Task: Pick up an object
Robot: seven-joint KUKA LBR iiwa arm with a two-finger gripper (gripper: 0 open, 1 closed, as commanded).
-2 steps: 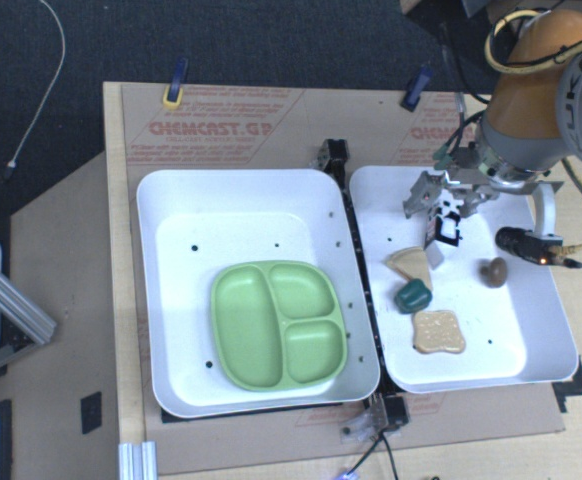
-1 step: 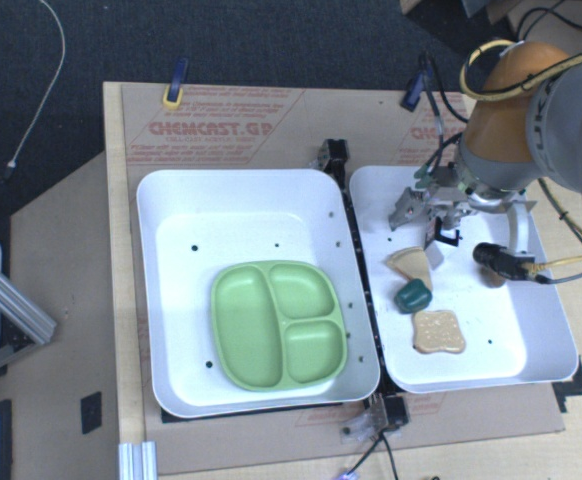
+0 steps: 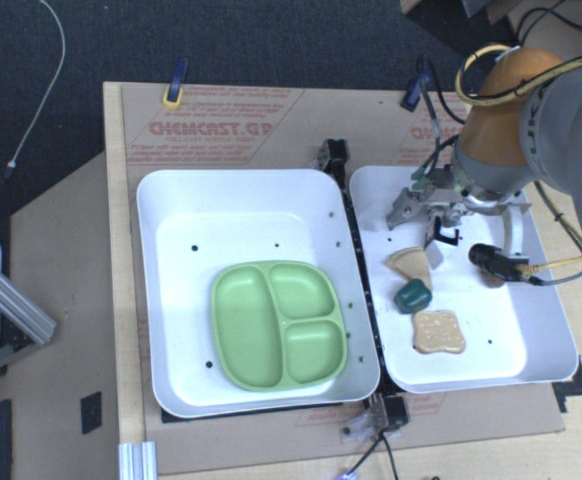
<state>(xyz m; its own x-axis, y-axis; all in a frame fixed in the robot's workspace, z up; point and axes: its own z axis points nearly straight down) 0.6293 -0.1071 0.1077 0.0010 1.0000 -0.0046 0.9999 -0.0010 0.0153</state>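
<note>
- Dark blue-grey carpet lies all around a brown board with red letters printed on it.
- Two shallow white bins sit side by side on the board.
- The left bin holds a green plate with three sections, which sits in the half of the bin nearer the camera.
- The right bin holds three small things close together near its left side.
- One is a tan wedge piece, up by the middle of the bin.
- Just below it is a small dark green lump, touching or almost touching the wedge.
- Below that lies a tan piece shaped like a slice of toast, flat on the bin floor.
- The grey arm with its orange band reaches in from the right, over the far part of the right bin.
- The gripper hangs low over the bin, just above the wedge piece.
- I cannot tell how the claw is set, and nothing can be seen between its tips.
- A blue and yellow clamp sits on the far left edge of the board.
- A white cable curls over the carpet on the left.
</note>
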